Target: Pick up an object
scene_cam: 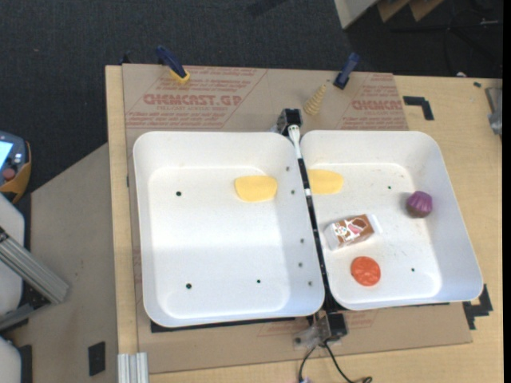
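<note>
Cardboard-topped bench (239,94) bears 2 white bins (160,238).

Two bins side by side on a board (239,94). Left bin (160,238) holds one oval piece (255,188), toward its rear right. Right bin (447,214): another oval piece (326,182) at rear left beside the dividing rims, ball (419,204) at right, wrapped packet (352,230) mid-left, disc (366,271) in front of packet.
</note>
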